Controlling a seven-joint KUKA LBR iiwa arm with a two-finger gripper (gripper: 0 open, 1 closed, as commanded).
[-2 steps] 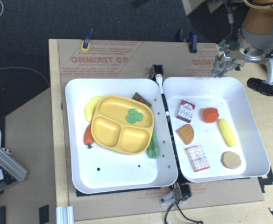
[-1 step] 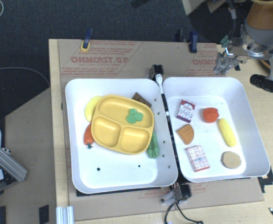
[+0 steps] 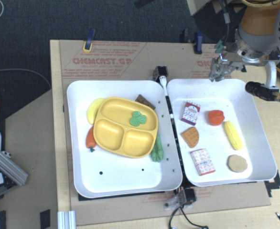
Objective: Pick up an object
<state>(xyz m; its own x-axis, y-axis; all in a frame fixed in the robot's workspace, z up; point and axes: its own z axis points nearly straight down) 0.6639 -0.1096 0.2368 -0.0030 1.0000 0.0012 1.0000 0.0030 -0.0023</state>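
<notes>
Glossy white plastic bins (image 3: 78,128), smooth yellow plastic tray (image 3: 112,136), matt brown cardboard (image 3: 59,75) beneath.

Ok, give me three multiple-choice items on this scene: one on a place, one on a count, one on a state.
1. Where does the yellow tray lie?
A. In the left bin
B. In the right bin
C. On the carpet

2. How many things lie in the right bin?
A. Two
B. Six
C. Ten

3. Where is the gripper?
A. Pressed onto the yellow tray
B. Up over the right bin's far edge, apart from the items
C. Down among the left bin's items

Answers:
1. A, the tray sits in the left bin, over other toys.
2. B, six: two small packets, a tomato, a corn cob, a bread slice and a round biscuit.
3. B, it hangs at the far rim, touching no item.
</notes>
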